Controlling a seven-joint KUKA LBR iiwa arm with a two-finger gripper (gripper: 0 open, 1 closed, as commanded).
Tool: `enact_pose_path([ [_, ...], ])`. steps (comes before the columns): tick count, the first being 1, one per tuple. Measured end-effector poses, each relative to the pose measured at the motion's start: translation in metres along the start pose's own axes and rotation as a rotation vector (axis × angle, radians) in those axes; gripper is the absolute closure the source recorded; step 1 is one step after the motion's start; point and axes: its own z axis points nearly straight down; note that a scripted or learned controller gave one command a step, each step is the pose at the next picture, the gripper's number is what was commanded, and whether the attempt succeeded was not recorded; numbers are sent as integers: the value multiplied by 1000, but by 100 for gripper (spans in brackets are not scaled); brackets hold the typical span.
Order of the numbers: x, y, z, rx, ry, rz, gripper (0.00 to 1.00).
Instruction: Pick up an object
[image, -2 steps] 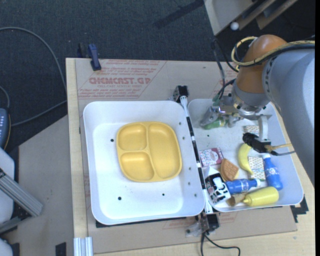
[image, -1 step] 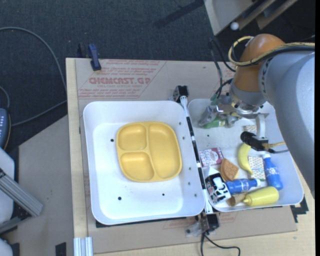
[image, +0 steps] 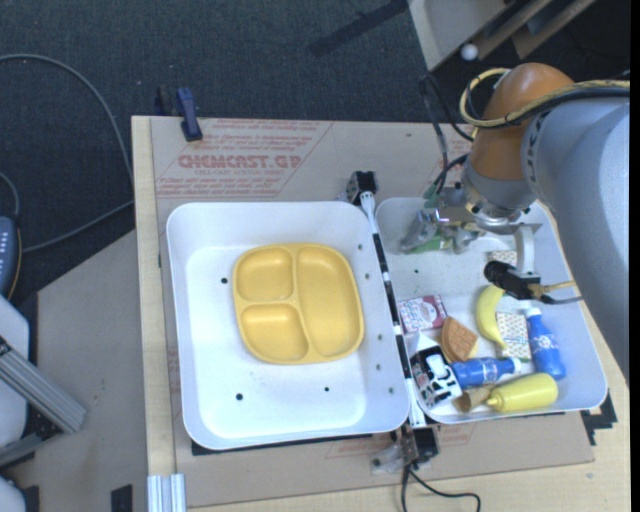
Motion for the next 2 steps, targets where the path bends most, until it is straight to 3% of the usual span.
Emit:
enact_pose_path([
  [1, 63, -69, -92, -22, 1, -4, 100],
  [2, 62, -69, -91, -21, 1, -3, 0],
])
